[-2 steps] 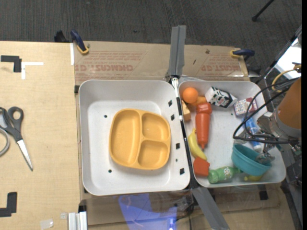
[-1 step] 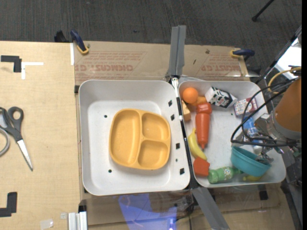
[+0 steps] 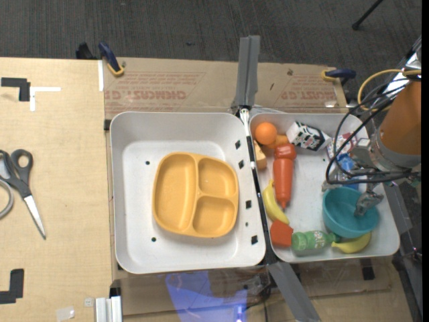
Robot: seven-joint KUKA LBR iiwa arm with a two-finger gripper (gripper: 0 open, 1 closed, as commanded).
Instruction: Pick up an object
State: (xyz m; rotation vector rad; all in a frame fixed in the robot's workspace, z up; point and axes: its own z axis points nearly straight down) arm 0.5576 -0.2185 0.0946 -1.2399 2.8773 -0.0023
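Where gripper (image 3: 367,203) hangs, teal bowl (image 3: 345,213) beneath.

fixed overhead camera | slanted downward | both bins (image 3: 120,200) framed

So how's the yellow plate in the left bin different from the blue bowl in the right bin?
The yellow divided plate is shallow, roughly rectangular and split into three compartments; the blue bowl is round, deeper and undivided. The plate looks clearly wider than the bowl. The plate lies alone in the left bin; the bowl sits crowded among toy foods in the right bin, with the gripper at its rim. Both sit upright, open side up.
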